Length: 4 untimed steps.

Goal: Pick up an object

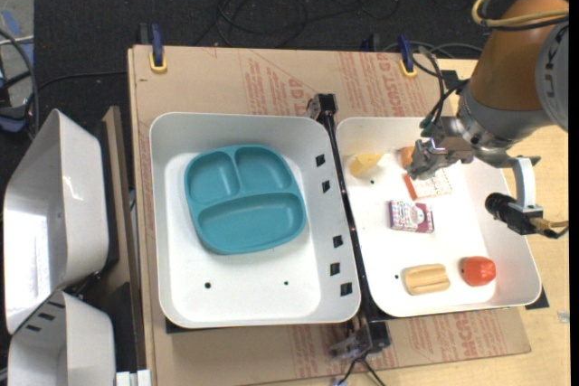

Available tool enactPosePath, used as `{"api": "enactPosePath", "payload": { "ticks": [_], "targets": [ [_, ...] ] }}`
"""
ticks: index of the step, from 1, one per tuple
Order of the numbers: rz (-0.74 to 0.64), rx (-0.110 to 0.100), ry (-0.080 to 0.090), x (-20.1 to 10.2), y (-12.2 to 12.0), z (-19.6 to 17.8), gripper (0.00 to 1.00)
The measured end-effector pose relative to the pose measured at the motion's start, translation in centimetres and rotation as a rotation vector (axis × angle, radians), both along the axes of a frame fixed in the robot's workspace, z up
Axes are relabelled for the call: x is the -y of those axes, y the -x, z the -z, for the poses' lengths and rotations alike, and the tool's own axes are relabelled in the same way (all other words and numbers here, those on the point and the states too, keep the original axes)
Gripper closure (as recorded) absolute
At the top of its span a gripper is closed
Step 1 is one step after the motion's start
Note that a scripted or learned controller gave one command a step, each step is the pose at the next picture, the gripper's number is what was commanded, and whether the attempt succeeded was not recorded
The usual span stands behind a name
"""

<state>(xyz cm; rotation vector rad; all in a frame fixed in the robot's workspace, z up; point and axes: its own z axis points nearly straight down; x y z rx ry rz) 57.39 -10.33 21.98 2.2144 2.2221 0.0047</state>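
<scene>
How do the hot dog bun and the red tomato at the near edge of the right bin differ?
The hot dog bun is tan and elongated, lying lengthwise; the red tomato is bright red and roundish. The bun looks wider than the tomato. The bun sits to the tomato's left, apart from it. Both rest on the right bin floor near its front rim, well away from the gripper.

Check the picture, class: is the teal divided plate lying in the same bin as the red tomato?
No: the teal plate lies in the left bin, the tomato in the right bin.
</scene>
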Motion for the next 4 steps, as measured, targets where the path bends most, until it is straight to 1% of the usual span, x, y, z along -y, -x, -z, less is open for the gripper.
{"api": "enactPosePath", "payload": {
  "ticks": [1, 2, 3, 4],
  "targets": [
    [0.000, -0.002, 0.000, 0.0, -0.1, -2.2, 1.00],
    [-0.005, -0.003, -0.002, -5.3, -1.2, -2.9, 1.00],
    [-0.005, -0.005, -0.003, -11.4, -1.3, -3.3, 1.00],
    [-0.004, -0.008, -0.002, -16.6, -1.6, -1.7, 1.00]
  ]
}}
